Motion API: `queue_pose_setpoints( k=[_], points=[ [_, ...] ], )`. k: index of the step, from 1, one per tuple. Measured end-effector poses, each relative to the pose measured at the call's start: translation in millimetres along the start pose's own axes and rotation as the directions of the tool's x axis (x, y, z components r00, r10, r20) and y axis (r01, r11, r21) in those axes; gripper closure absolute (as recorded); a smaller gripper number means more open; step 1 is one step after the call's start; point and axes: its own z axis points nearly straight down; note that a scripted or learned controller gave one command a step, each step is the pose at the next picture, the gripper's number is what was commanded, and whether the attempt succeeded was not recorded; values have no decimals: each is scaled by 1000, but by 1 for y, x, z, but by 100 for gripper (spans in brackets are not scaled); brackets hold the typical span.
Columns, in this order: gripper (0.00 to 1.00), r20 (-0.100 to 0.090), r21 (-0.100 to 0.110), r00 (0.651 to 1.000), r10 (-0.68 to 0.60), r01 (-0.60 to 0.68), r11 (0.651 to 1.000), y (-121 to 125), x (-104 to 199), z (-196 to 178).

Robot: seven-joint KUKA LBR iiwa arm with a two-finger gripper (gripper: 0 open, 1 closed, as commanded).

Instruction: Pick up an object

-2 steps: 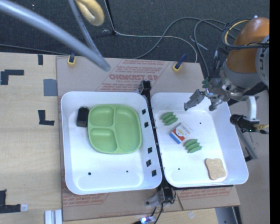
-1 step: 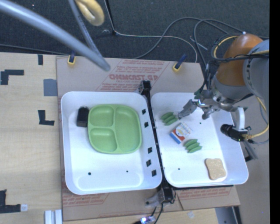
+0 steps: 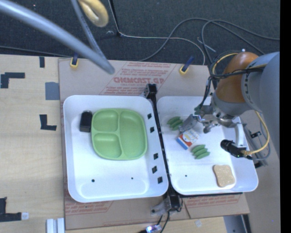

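Far left of the frame: bare worktop (image 3: pixel 27 150) with black tape marks.

Left of centre: left bin (image 3: pixel 77 182), shallow and white, on brown cardboard (image 3: pixel 136 75). Inside it, toward its upper half, a green plate (image 3: pixel 119 134) with three compartments, lying flat. Touching the plate's left edge, a small black block (image 3: pixel 85 121).

Upper left: a blurred grey bar (image 3: pixel 54 36) slanting down toward the cardboard, a yellowish blob (image 3: pixel 94 11) above it.

Centre: black clips (image 3: pixel 154 157) along the seam between the two bins.

Right of centre: right bin (image 3: pixel 241 184). In its upper left part, a green pod (image 3: pixel 174 122). Just right of it and slightly lower, a small box (image 3: pixel 188 138), white with red and blue, tilted. Below and right of the box, another green pod (image 3: pixel 199 151), apart from the box. Lower right of this bin, a tan bread slice (image 3: pixel 223 175), flat, well apart from the rest.

Over the right bin's upper part: end effector (image 3: pixel 195 122), reaching in from the right, low and directly above the box's upper edge, beside the first pod. Cannot tell open or closed; nothing seen in its grip.

Right edge: grey arm (image 3: pixel 268 86) with orange band (image 3: pixel 234 79), cables looping around it and up across the dark floor at the top.
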Motion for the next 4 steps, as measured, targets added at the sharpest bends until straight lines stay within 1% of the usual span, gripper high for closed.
queue_pose_setpoints(
  k=[1,2,3,4],
  points=[
    [0,1,-2,1000,-1,1,1000,0,1,34],
    [100,2,-5,1000,-1,1,1000,1,1,22],
    [100,-1,-3,1000,1,-1,1000,-7,-4,-25],
    [100,-1,-4,1000,0,0,1000,-12,0,-85]
  ],
)
